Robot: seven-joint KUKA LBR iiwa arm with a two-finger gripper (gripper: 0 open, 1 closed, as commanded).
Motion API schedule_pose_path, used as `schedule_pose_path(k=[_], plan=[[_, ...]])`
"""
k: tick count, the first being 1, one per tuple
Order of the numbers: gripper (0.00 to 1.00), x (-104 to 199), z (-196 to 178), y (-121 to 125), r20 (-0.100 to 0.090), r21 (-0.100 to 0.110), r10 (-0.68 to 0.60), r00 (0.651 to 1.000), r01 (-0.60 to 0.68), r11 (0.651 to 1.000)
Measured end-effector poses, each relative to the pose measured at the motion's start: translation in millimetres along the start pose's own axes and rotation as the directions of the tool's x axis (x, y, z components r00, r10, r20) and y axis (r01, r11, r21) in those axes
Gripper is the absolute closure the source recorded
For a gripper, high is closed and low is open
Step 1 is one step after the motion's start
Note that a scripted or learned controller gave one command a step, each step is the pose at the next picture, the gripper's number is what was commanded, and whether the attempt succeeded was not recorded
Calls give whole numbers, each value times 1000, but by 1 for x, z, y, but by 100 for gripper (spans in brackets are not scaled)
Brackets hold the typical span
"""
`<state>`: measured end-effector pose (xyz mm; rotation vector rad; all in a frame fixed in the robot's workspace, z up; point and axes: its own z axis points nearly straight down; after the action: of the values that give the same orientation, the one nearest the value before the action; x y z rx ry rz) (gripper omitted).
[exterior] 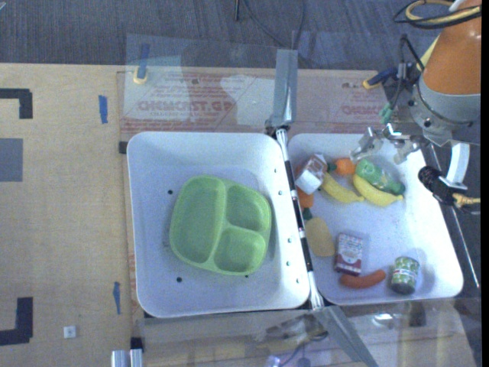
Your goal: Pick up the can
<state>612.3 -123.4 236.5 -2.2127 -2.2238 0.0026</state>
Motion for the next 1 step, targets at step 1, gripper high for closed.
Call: schedule_pose_path(k=[1], plan=[[0, -22, -36, 14, 1, -3, 48, 999, -48, 999]])
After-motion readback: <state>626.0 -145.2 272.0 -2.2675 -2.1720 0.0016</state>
